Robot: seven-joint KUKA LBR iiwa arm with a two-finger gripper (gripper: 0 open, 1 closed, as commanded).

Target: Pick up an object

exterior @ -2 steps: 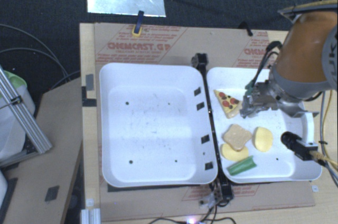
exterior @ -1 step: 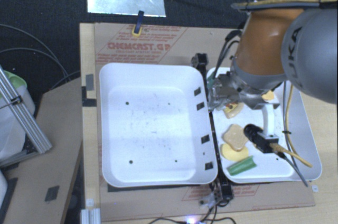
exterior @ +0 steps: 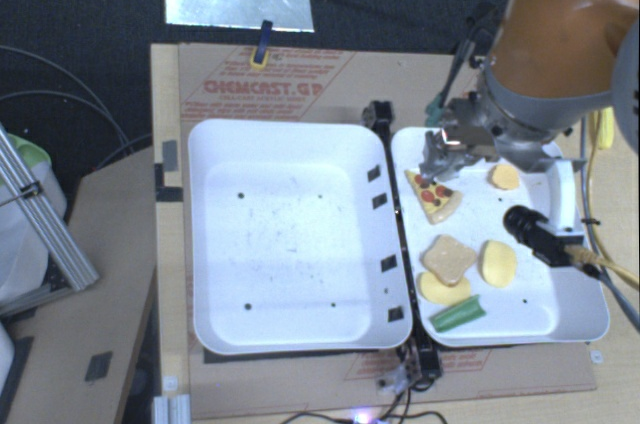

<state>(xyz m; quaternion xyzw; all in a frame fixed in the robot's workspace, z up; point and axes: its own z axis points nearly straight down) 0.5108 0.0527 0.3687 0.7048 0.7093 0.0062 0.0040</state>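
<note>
My gripper (exterior: 436, 164) hangs over the back left part of the right bin (exterior: 575, 317), just above the top end of a toy pizza slice (exterior: 439, 197). Nothing is visibly held in it. Lower in the same bin lie a slice of toast (exterior: 448, 258), a flat yellow piece (exterior: 441, 289) under its front edge, a green pod-shaped piece (exterior: 458, 314), a yellow oval piece (exterior: 498, 263) and a small yellow piece (exterior: 505, 176) near the back. The arm's orange band (exterior: 565, 7) covers the bin's back right corner.
The left bin (exterior: 290, 237) sits beside the right one, with a black divider with clips (exterior: 390, 222) between them. A black cylindrical part (exterior: 535, 234) reaches into the right bin from the right. Cardboard lies beneath both bins.
</note>
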